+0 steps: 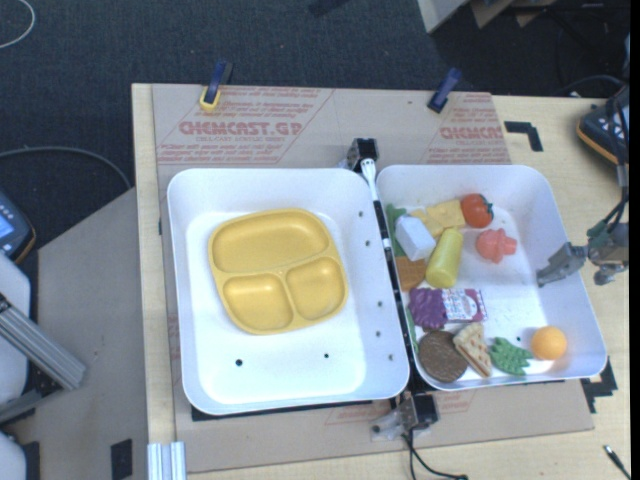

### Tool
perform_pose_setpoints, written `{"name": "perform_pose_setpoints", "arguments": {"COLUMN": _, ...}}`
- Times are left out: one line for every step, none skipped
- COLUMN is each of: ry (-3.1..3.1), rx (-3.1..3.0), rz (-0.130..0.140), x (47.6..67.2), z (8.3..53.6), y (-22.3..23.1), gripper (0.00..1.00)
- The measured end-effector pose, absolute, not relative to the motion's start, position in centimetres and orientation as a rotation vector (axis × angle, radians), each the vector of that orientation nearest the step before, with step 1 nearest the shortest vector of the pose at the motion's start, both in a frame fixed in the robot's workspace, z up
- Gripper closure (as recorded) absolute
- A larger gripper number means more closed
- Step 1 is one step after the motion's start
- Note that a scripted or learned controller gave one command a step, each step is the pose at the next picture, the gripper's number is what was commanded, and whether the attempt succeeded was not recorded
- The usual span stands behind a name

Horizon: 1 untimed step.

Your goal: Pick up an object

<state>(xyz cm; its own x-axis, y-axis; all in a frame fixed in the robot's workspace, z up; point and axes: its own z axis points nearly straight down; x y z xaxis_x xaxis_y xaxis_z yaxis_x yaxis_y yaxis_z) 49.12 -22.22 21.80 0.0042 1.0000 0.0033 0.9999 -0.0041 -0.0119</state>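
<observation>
A worktop (300,118) of pale board with red print carries two shallow white bins side by side. The left bin (190,268) holds a yellow plate (278,269) with three compartments, one long section at the far side and two smaller ones nearer the camera; the plate lies flat toward the far left part of the bin. A black strip with clips (385,268) runs between the two bins where their rims meet.

The right bin (530,198) holds a cluster of toy foods, mostly crowded toward its left wall. Near that wall lies a white block (413,236), with a yellow wedge (440,214) beyond it and a red tomato (477,209) just to the right of the wedge. A yellow cylinder (445,256) lies tilted beside the white block, and a pink piece (495,245) sits apart to its right. Below these are a purple bunch of grapes (428,308) touching a small white packet (463,304). At the near edge lie a brown round cookie (441,356), a tan wedge (471,347), a green leafy piece (510,356) and an orange ball (548,343), in a row left to right.

The tool (563,265) hangs over the right rim of the right bin, well apart from the foods; whether its fingers are apart or together cannot be told, and nothing shows between them.
</observation>
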Motion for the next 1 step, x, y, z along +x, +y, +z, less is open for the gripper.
{"name": "perform_pose_setpoints", "arguments": {"ry": -2.222, "rx": -2.222, "rz": 0.000, "x": 49.42, "z": 22.42, "y": -22.17, "gripper": 0.00}}
